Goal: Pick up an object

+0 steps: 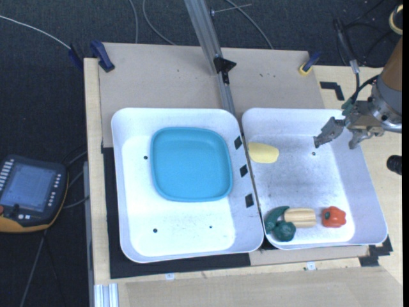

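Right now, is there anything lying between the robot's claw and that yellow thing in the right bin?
No. In the camera view, the stretch of right bin floor between the gripper and the yellow object is bare, just scuffed white plastic.

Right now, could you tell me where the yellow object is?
The yellow object lies in the right bin, against its left wall near the far end, well apart from the green, tan and red items along the near edge.

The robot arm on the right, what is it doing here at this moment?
The gripper hangs open over the far right part of the right bin, holding nothing. A yellow piece, a green piece, a tan piece and a red pepper lie in that bin. The left bin holds a blue plate.
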{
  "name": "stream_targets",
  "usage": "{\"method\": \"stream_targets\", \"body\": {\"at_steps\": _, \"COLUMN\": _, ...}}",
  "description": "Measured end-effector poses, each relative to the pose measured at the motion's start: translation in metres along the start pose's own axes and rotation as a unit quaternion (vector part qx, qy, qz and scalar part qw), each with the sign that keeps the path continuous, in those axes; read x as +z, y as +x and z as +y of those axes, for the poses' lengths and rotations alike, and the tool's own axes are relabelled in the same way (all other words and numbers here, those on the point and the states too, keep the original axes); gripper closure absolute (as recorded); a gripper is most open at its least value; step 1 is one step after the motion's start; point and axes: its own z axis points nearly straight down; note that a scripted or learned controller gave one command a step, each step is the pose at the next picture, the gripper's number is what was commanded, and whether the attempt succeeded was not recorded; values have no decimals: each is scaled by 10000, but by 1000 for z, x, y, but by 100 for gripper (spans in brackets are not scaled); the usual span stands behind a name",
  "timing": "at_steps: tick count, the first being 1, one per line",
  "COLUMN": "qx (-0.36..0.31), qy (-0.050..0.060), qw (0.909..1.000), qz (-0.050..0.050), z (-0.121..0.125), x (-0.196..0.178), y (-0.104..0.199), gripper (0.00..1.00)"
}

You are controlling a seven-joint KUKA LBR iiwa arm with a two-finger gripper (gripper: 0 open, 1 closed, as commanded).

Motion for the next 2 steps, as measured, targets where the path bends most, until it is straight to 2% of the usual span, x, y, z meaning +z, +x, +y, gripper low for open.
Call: {"method": "stream_targets", "body": {"at_steps": 2, "qx": 1, "qy": 15, "qw": 10000, "qz": 3, "z": -6, "x": 85, "y": -8, "gripper": 0}}
